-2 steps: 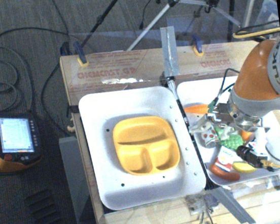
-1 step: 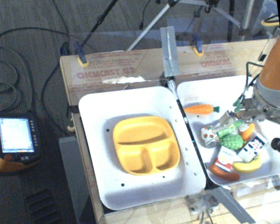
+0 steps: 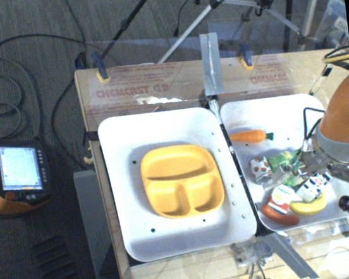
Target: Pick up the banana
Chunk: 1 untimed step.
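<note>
1. Bins: I see two shallow white bins side by side on the bench. The left bin (image 3: 160,128) holds one yellow tray (image 3: 182,180) with three compartments, glossy plastic with rounded corners. I see nothing in its compartments.
2. Right bin (image 3: 266,112): I count several small items here. An orange carrot (image 3: 249,137) with a green tip lies near the back wall, apart from the rest.
3. Cluster: near the front of the right bin lie a small spotted cup (image 3: 260,168), a crumpled green packet (image 3: 283,159), a red sausage (image 3: 280,214) and a small carton (image 3: 281,197), all close together.
4. Banana (image 3: 311,206): it is short, curved, smooth and yellow. It lies at the front right of the cluster, just beside the sausage.
5. Arm (image 3: 344,123): the grey arm with its orange band enters from the right, above the right bin.
6. Claw (image 3: 307,169): it sits low among the items, just behind the banana. I cannot tell its state.
</note>
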### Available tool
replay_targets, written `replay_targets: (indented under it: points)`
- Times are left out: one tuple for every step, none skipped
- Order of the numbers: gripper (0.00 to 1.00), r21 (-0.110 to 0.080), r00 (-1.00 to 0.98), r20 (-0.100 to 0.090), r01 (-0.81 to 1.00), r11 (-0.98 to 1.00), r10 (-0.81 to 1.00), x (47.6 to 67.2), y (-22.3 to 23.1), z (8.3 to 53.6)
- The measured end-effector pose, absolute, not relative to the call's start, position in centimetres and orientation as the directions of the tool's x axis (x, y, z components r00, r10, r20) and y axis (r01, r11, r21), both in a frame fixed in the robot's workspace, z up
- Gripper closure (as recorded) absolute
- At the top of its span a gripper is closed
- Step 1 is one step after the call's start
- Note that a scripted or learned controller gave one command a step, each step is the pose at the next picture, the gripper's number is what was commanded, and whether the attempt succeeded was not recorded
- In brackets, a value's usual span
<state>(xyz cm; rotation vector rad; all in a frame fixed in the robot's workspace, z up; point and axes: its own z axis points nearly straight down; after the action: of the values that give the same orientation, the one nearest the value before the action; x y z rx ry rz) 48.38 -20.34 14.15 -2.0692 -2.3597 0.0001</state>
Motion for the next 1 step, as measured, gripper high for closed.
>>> replay_targets:
  points:
    - [0.0,0.002,-0.654,-0.001,0.756,0.654,0.756,48.49,-22.27,17.59]
